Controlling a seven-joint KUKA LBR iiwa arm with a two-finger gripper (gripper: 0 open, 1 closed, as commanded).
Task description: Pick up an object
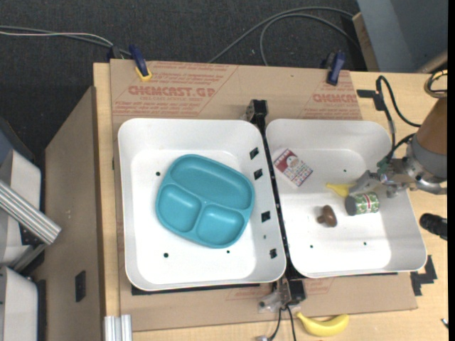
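The arm is reaching in over the right bin (398,258), its claw (375,183) sitting just beside a small can (363,204) lying on its side, apparently lining up a grasp; whether the claw is apart or together cannot be told. A yellow piece (338,188), a brown lump (327,217) and a card (292,167) are lying nearby.

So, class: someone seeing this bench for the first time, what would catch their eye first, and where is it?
The blue tray, with three compartments, stands out most; it lies in the middle of the left bin. Next comes the arm reaching in from the right, its gripper low over the right bin beside a small green can lying on its side. A brown lump and a red-and-white card also lie there.
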